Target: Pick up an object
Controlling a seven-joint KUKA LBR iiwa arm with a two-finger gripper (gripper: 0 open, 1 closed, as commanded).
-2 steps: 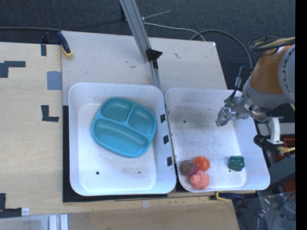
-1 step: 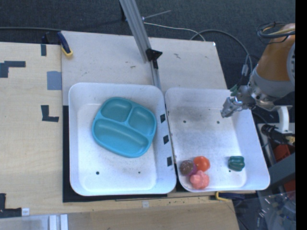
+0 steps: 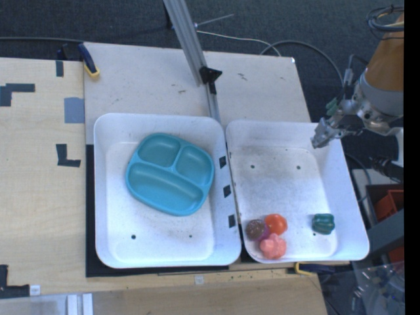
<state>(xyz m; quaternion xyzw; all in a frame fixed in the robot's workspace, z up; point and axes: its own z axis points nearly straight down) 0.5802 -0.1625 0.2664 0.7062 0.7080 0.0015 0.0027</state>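
Hovering metal gripper (image 3: 323, 135) over right bin's rim (image 3: 331, 151), grip state unclear, glossy divided teal plate (image 3: 170, 174), small rounded toys (image 3: 268, 233)

Grey arm (image 3: 384, 77) reaches in from right, wrist angled down-left.

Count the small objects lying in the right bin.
4, all near the right bin's front edge: a brown ball, an orange one touching it, a pink one just below them, and a green piece apart, further right.
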